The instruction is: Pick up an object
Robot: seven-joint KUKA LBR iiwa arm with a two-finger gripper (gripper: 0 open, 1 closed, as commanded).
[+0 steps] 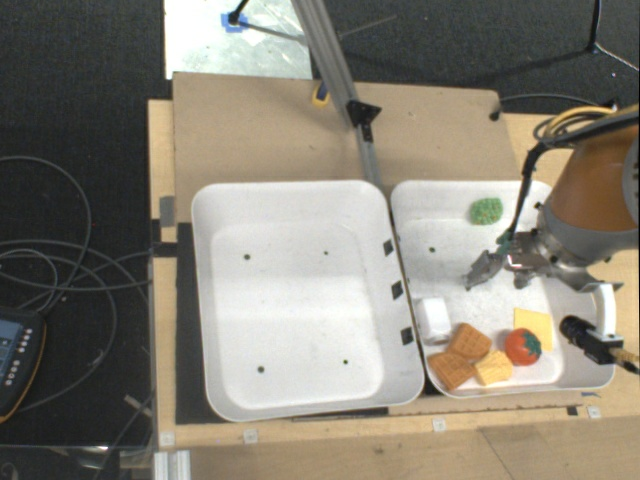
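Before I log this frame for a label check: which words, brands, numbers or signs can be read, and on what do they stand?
None can be read.
The handheld device on the floor at the view's left has a lit screen, too small and blurred to read.

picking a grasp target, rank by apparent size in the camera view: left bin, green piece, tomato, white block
1. left bin, by far the largest
2. tomato
3. white block and green piece: they look about the same, and the green piece lies farther from the camera, so I won't rank them.
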